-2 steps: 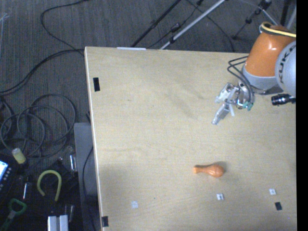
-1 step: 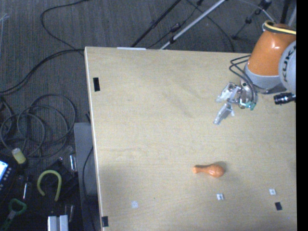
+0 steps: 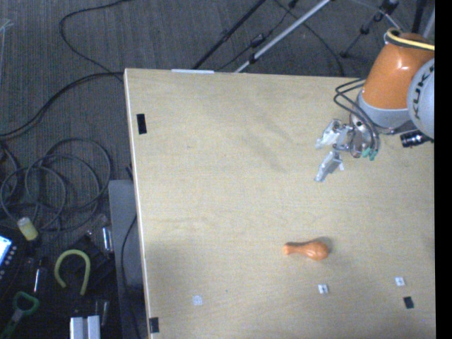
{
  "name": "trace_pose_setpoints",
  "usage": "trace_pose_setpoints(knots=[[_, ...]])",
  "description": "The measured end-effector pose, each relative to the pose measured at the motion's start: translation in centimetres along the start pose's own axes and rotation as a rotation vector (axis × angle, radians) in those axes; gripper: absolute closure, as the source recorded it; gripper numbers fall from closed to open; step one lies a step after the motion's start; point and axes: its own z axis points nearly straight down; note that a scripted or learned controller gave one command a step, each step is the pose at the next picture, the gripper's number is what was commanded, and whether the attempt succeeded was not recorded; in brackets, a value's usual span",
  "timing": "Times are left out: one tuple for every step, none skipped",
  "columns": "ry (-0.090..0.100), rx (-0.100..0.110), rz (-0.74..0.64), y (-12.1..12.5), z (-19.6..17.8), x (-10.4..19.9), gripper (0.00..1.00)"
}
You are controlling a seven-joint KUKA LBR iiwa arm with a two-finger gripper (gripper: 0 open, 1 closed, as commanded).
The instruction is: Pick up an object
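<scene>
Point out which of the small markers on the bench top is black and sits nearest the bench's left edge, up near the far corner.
The black marker near the far-left corner; the other black marker lies near right, beside pale tags.

We look down from above at a slant, well back, bench (image 3: 233, 189) filling our view, floor (image 3: 63, 62) at left.
</scene>
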Motion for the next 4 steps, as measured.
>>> trace_pose_setpoints(knots=[[0.0, -0.001, 0.0, 0.0, 0.0, 0.0, 0.0], [0.0, -0.003, 0.249, -0.1, -6.3, 0.0, 0.0], [0.002, -0.001, 0.11, -0.1, 0.4, 0.0, 0.0], [0.002, -0.001, -0.083, 3.4, 3.3, 1.0, 0.0]])
